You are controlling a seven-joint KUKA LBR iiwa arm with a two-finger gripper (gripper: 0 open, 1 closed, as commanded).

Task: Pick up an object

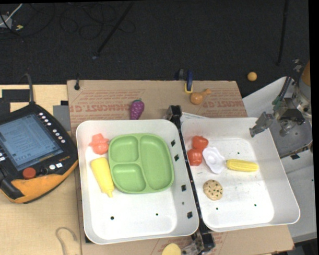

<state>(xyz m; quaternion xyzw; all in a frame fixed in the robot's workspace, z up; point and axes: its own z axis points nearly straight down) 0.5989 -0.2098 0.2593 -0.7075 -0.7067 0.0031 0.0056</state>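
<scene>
The right bin (277,198) holds a yellow corn cob (242,166), a white toy piece (213,160), two red-orange toy pieces (197,150) and a chocolate-chip cookie (213,190). In the left bin (131,217) lie a green divided plate (140,163), a yellow bottle-shaped toy (102,175) and a red-orange toy (99,144). My gripper (259,125) hangs at the right bin's far right edge, above and to the right of the corn cob, with nothing seen between its fingers.
A teach pendant (29,150) lies left of the bins. On the cardboard behind them sit a purple grape toy (137,108) and an orange pear-shaped toy (198,97). An orange ball (252,76) rests further back. A yellow toy (170,252) lies at the front edge.
</scene>
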